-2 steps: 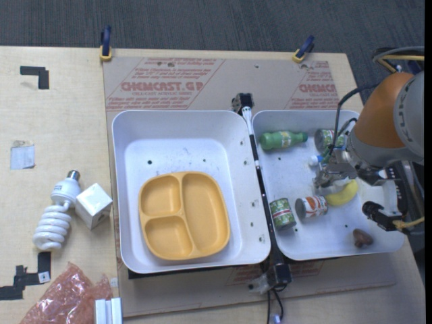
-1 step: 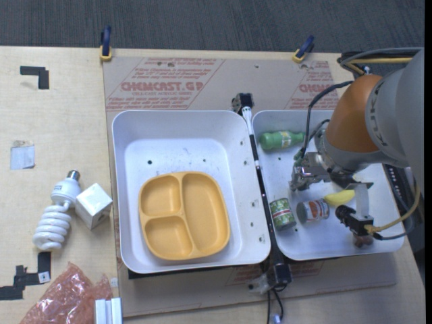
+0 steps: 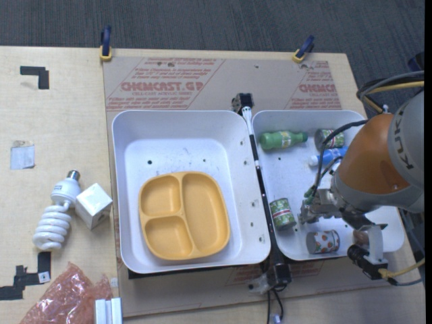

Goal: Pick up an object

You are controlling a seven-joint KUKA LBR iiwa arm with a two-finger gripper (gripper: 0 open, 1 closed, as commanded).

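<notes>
Right bin [image 3: 283, 245]: we see the gripper [image 3: 312, 211] low beside a green-labelled can [image 3: 282, 214].
Fingers: we cannot tell their state.
Left bin [image 3: 128, 181]: yellow divided tray [image 3: 183, 215].
Nearby: green bottle [image 3: 282, 139], second can [image 3: 322, 241].

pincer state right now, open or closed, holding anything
Pincer: cannot be told; it hangs low in the right bin between two cans.

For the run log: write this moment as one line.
arm over right bin | gripper low beside green-labelled can | grasp unconfirmed | yellow tray in left bin
</notes>
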